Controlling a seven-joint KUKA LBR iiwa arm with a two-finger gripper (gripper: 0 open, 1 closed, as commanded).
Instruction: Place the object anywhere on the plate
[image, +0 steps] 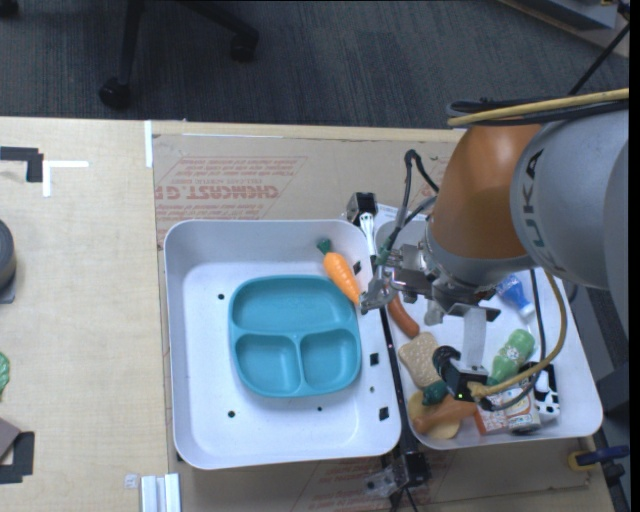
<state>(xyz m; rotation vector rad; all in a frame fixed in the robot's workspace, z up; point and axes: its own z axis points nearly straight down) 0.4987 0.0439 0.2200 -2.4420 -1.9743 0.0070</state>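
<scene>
The teal divided plate (295, 335) lies in the left white bin (200, 400). An orange toy carrot (341, 275) with a green top rests at the plate's upper right corner, tilted, its tip toward the divider between the bins. My gripper (378, 292) hangs over that divider, just right of the carrot's lower end and very close to it. Whether it touches the carrot is hidden by the metal parts. The grey and orange arm (500, 200) covers much of the right bin.
The right bin (585, 400) holds several toy foods: a brown sausage (404, 319), a cracker-like slab (420, 360), a green bottle (511, 350), a blue item (514, 293) and a cow-patterned carton (520, 412). Cables hang from the wrist.
</scene>
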